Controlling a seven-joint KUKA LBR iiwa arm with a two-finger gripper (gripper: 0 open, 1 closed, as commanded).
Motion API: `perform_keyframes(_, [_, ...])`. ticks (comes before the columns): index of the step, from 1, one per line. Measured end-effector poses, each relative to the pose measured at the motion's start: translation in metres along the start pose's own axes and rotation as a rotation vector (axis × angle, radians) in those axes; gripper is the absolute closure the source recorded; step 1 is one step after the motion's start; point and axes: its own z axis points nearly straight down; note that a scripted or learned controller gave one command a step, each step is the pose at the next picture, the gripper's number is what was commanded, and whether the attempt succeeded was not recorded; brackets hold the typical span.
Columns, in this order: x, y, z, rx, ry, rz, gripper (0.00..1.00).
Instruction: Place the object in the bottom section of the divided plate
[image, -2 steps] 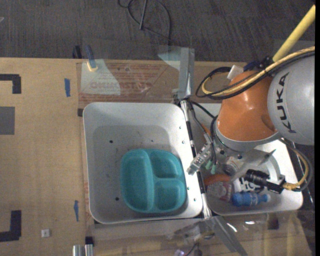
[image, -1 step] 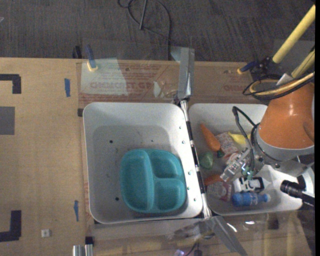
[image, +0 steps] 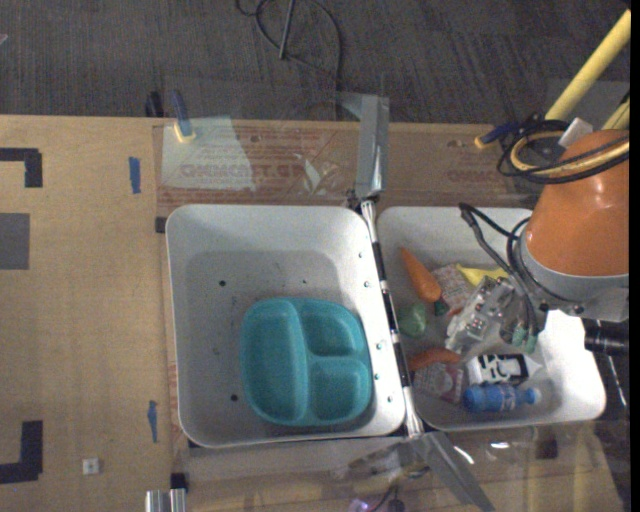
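A teal divided plate (image: 303, 361) lies in the left bin (image: 200, 300), toward its front right corner, with one long section on the left and two smaller ones on the right. My gripper (image: 492, 312) hangs low over the middle of the right bin (image: 585, 400), among a pile of small items. An orange carrot (image: 421, 276) lies just left of it, and a green piece (image: 413, 319) sits below the carrot. A white and black carton (image: 500, 366) and a blue bottle (image: 497, 398) lie toward the front of the pile. Nothing rests on the plate.
A yellow packet (image: 478, 273) and a red item (image: 434, 356) also lie in the right bin. The orange-banded arm (image: 580, 220) covers that bin's right side. A metal divider (image: 385, 320) runs between the bins. Cables and a yellow pole (image: 590, 70) stand at the back right.
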Motion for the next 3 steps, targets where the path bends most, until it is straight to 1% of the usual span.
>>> perform_keyframes(1, [0.029, 0.053, -0.016, -0.001, 0.0, -0.294, 1.0])
perform_keyframes(2, [0.063, 0.111, 0.015, 0.0, 0.005, -0.387, 1.0])
perform_keyframes(3, [0.077, 0.15, -0.135, -0.001, 0.001, -0.22, 1.0])
